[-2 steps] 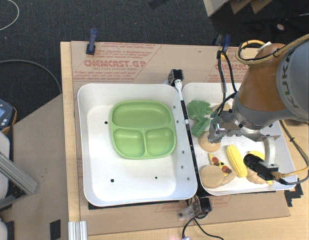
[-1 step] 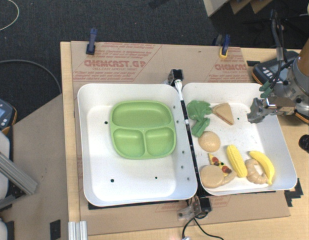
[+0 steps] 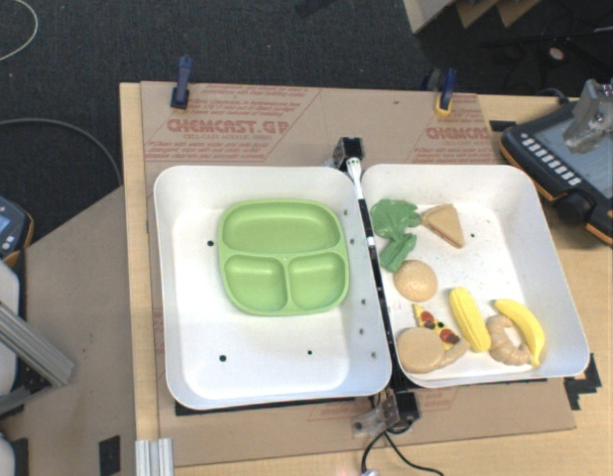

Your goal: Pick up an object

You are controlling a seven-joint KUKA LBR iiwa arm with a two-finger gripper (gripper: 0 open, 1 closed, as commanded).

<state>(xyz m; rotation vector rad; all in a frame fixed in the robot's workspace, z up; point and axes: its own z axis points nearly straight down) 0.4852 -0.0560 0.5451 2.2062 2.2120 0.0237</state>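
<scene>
The right white bin point(image 3: 520, 228) holds several toy foods. A green leafy piece point(image 3: 394, 222) lies at its upper left, with a tan bread wedge point(image 3: 444, 226) beside it. Below them sits a round beige bun point(image 3: 416, 281). Along the front lie a yellow corn cob point(image 3: 469, 317), a banana point(image 3: 522, 327), a knobbly tan piece point(image 3: 503, 343), a small pizza slice point(image 3: 435, 323) and a flat tan round point(image 3: 423, 351). The left white bin point(image 3: 187, 300) bears a green divided plate point(image 3: 284, 256) with nothing in its compartments.
Both bins rest on a cardboard sheet point(image 3: 237, 127) held by two clamps point(image 3: 181, 69) at the back edge. A black handheld device point(image 3: 556, 162) lies off the bench's right side. A cable point(image 3: 391, 434) hangs at the front between the bins.
</scene>
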